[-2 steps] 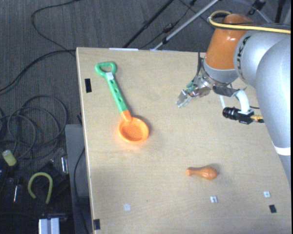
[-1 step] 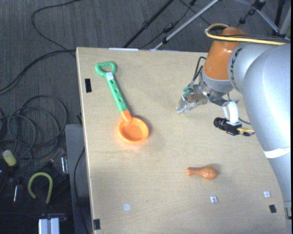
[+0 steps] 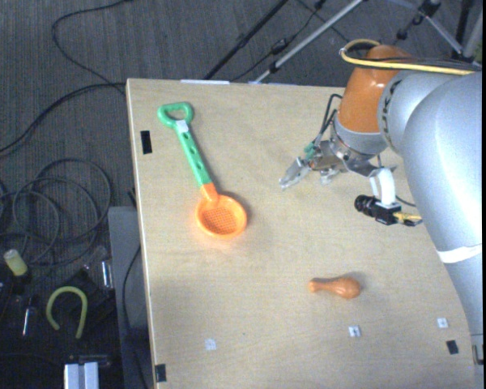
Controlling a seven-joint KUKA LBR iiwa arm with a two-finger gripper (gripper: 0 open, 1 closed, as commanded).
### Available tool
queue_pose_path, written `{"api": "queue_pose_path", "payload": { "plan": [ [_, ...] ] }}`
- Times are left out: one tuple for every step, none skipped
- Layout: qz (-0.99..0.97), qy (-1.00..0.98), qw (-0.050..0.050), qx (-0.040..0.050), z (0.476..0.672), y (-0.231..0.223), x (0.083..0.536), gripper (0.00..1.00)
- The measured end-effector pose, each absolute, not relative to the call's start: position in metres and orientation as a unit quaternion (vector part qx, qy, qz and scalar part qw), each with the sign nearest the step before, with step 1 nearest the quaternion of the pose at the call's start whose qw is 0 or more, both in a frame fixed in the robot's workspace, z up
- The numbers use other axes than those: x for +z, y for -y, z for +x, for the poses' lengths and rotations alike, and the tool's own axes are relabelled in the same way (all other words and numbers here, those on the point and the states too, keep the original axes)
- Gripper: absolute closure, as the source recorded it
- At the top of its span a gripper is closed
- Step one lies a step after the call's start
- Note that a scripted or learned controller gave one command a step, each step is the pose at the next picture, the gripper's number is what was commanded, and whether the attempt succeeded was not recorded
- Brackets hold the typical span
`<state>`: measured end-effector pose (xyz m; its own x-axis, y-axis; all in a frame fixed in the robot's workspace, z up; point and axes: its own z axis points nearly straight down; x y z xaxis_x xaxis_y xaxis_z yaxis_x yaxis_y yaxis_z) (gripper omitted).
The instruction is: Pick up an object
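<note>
Empty hand, fingers spread, hovers right of the unlabelled green-handled orange sieve.

No readable text, labels, brands or numbers anywhere. The counter has small black tabs at its edges and tiny white square markers near its front edge, all too small to read. Nothing legible on the arm or on the items lying on the counter.
</note>
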<state>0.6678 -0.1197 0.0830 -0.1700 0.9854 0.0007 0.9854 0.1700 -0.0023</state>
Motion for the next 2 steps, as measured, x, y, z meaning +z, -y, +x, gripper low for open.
{"api": "queue_pose_path", "payload": {
  "plan": [
    [-0.644, 0.765, 0.001, 0.0009, 0.6678, 0.1188, 0.0919, 1.00],
    [-0.644, 0.765, 0.001, 0.0010, 0.6678, 0.1189, 0.0919, 0.00]
  ]
}}
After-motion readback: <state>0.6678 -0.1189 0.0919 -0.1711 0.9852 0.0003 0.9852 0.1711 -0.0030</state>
